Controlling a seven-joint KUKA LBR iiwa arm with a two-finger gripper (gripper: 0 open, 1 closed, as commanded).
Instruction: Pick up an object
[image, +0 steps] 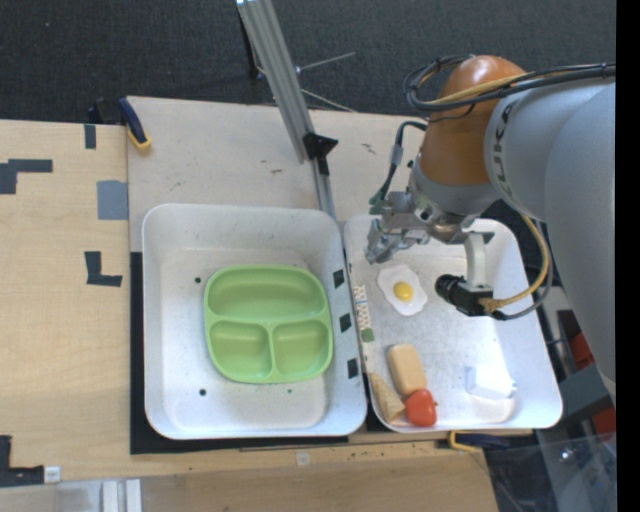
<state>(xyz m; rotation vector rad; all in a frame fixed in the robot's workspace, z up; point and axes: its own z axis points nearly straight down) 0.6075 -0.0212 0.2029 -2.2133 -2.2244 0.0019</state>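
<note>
Overhead, the gripper (381, 246) hangs just above a fried egg (402, 291) in the right bin (530, 400); whether its fingers are apart cannot be told. Nearby, a bread piece (406, 368) lies lengthwise toward the bin's near edge, beside a tomato (421, 408).

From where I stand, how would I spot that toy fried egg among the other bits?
Find the right-hand white bin, under the grey arm. The fried egg lies flat near its upper left, just below the pincer. It alone is white with a yellow centre; the bread and tomato sit lower down.
</note>
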